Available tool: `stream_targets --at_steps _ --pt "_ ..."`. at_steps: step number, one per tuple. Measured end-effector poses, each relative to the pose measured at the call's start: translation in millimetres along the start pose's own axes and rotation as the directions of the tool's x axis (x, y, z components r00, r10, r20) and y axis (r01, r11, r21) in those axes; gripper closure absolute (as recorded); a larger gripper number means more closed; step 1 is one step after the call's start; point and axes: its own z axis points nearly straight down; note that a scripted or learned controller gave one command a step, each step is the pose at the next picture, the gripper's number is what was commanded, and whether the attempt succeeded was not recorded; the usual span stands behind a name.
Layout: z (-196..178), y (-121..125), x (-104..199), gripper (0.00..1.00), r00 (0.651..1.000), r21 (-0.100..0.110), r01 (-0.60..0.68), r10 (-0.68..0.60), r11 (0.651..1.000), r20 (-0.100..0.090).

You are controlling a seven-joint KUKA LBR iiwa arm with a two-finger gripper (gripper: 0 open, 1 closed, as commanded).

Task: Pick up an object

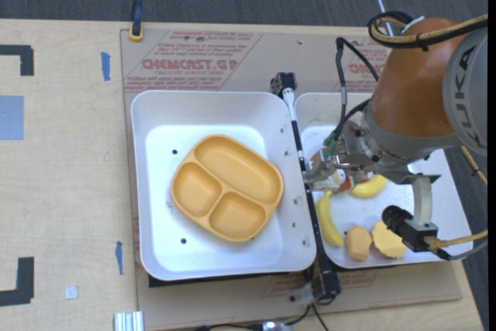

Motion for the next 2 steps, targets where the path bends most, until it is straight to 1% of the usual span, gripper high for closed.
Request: stream_targets --at_steps 1,2 --pt "66.0 -4.6 -80.4 1.00 1.000 0.012 -0.008 0.008 1.000 -0.001" --pt "55.8 -2.8 -79.9 1.00 1.000 0.008 -0.007 0.007 1.000 0.000"
